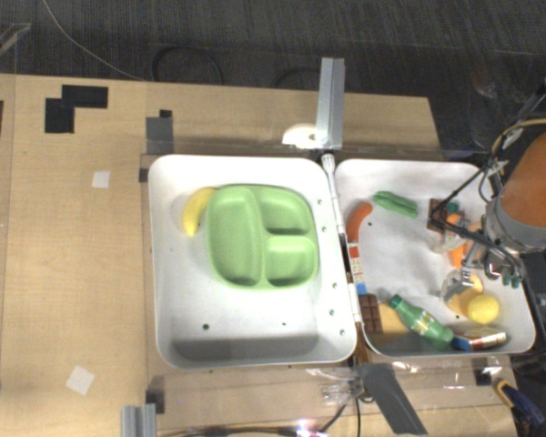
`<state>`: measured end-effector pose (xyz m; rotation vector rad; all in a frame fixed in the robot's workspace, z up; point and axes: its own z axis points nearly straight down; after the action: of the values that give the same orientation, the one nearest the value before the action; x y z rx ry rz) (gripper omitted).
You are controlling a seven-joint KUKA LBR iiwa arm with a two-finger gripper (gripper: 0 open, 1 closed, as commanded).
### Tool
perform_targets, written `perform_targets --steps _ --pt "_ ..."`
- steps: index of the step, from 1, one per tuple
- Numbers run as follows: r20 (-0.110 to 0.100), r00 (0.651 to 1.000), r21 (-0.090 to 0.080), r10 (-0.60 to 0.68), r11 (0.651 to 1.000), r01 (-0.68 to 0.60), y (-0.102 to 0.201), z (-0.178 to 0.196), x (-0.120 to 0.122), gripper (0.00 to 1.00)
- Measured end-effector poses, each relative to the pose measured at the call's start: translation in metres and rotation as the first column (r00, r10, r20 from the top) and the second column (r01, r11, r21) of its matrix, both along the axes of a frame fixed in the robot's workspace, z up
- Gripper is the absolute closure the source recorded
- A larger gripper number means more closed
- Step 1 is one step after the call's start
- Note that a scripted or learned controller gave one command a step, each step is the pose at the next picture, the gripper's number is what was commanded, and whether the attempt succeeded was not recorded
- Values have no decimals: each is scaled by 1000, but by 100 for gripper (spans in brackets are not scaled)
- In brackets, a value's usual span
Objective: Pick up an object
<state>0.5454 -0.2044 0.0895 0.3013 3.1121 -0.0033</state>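
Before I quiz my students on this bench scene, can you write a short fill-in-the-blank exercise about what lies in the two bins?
1. The green divided tray lies in the ____ bin.
2. The banana lies beside the tray, on its ____ side.
3. The gripper hovers just above a round ____ fruit in the right bin.
4. The green bottle lies on its ____.

Missing words: left; left; yellow; side
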Motion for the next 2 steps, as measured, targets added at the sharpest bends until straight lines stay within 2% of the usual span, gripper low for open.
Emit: perform_targets --steps 1,2 --pt "0 991 0 -133 991 133 2 0 -3 0" --pt "1 977 2 -215 977 215 1 0 -9 0"
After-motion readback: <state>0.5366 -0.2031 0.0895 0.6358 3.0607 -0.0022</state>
